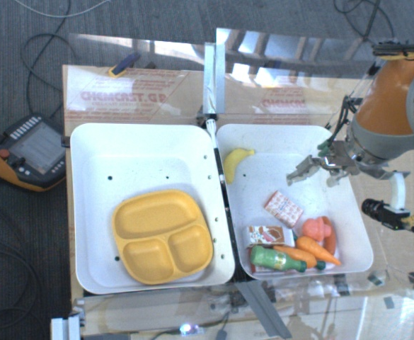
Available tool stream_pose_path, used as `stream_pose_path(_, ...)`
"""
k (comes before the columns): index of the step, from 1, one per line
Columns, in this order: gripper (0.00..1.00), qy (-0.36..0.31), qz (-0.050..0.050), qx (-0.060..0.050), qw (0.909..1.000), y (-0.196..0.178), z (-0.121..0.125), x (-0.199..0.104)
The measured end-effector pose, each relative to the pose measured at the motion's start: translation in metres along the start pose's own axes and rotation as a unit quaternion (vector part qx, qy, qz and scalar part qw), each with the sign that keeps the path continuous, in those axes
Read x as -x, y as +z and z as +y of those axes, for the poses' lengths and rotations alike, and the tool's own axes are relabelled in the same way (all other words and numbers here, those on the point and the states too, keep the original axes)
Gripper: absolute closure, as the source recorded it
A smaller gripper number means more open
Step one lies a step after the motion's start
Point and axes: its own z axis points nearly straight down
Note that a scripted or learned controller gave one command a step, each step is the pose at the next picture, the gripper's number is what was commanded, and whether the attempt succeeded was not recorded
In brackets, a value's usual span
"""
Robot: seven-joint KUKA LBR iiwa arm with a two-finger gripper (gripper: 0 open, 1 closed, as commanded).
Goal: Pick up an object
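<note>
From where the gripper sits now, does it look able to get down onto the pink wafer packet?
Probably yes. The gripper hangs open over the right bin, and the wafer packet lies flat with bare floor on its upper sides; the carton sits just below it.

Pincer (320, 171) open, empty, above right bin (348, 211); toy food clustered below; yellow tray (163, 235) in left bin (107, 190).

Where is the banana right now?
The banana lies in the right bin, at its upper left corner against the divider between the bins, well apart from the toy food clustered at the bin's lower edge.
</note>
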Motion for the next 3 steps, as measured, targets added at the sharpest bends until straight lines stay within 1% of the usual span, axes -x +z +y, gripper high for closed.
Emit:
stream_pose_path(1,0.0,-0.102,-0.002,0.002,0.9948,0.1061,0.0003,-0.0579)
stream_pose_path(2,1.0,-0.102,-0.002,0.003,0.9948,0.0967,0.0012,-0.0578)
stream_pose_path(3,0.0,-0.102,-0.002,0.003,0.9948,0.0968,0.0011,-0.0578)
